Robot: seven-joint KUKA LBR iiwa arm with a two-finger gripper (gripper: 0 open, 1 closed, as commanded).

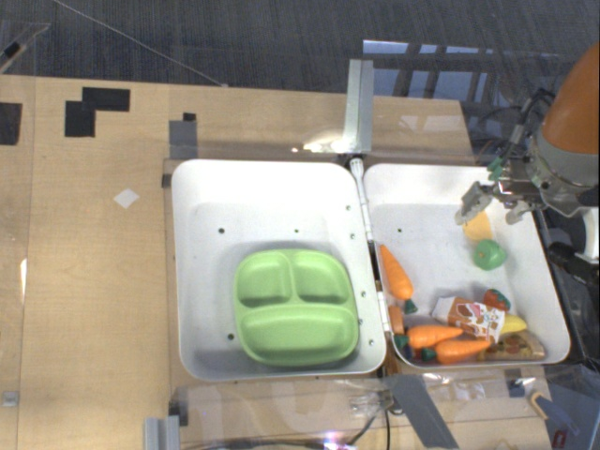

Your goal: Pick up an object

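- My gripper hangs over the far part of the right bin, reaching in from the right, its two fingers spread apart with nothing between them.
- The nearest candidate is a pale yellow wedge: it sits just below the gap between my fingers, closer to the left one, and partly tucked under the wrist.
- A green round piece lies just beyond the wedge on the same line, toward the near rim, almost touching it.
- My judgement: the coming move turns on a straight drop, since the wedge is nearly under the open jaws rather than off to one side; a small shift toward the near rim would centre it.
- The wedge's long axis is hard to read from here; it looks compact, so finger alignment may matter little.
- Further from my fingers, toward the bin's near-left side, an orange carrot lies slanted along the dividing wall, and a heap of toy food crowds the near rim.
- Well to my left, in the left bin, a green divided tray rests flat, far from reach for now.
- Risk as I see it: closing on the wedge could nudge the green round piece beside it.
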